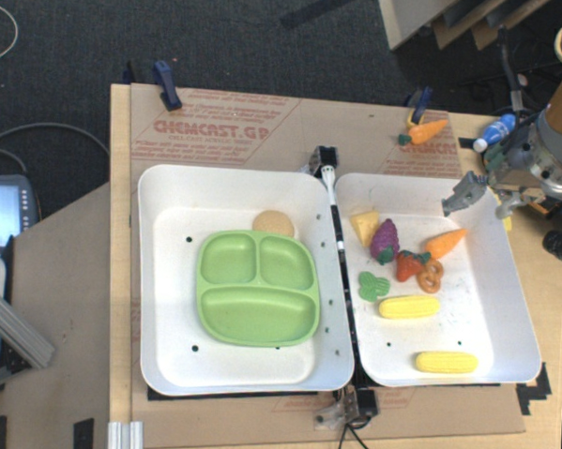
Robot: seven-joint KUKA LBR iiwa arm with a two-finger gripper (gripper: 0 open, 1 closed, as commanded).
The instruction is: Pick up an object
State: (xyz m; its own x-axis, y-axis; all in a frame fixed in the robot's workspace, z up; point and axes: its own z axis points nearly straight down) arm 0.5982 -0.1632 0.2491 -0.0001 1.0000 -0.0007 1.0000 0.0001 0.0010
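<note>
The carrot (445,242) and the other toy foods lie untouched in the right bin (512,306). The gripper (472,193) hangs at the bin's upper right edge, its fingers apart with nothing between them, so the pick-up is all left to do.

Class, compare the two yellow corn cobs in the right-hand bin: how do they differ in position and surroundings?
The upper corn cob lies mid-bin beside the green toy; the lower corn cob lies apart from the other toys, near the bin's front wall. The upper tilts slightly; the lower lies nearly level. Both are yellow, lying flat.
</note>
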